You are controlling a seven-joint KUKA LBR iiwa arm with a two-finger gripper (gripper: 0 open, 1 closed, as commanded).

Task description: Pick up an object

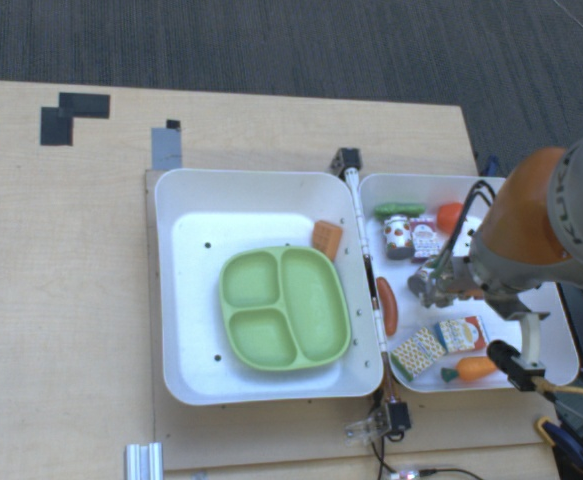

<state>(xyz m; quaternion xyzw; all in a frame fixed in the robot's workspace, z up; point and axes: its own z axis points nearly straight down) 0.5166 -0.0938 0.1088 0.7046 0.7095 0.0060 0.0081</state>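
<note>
Sausage [388, 306] long axis top-bottom, by divider [363, 258].

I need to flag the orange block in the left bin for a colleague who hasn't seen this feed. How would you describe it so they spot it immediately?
Start at the left white bin, which holds a green divided plate. Just beyond the plate's upper right corner, near the wall shared with the right bin, lies a small orange block. It is the one loose item in that bin, squarish and tilted, unlike the long red sausage across the divider.
</note>
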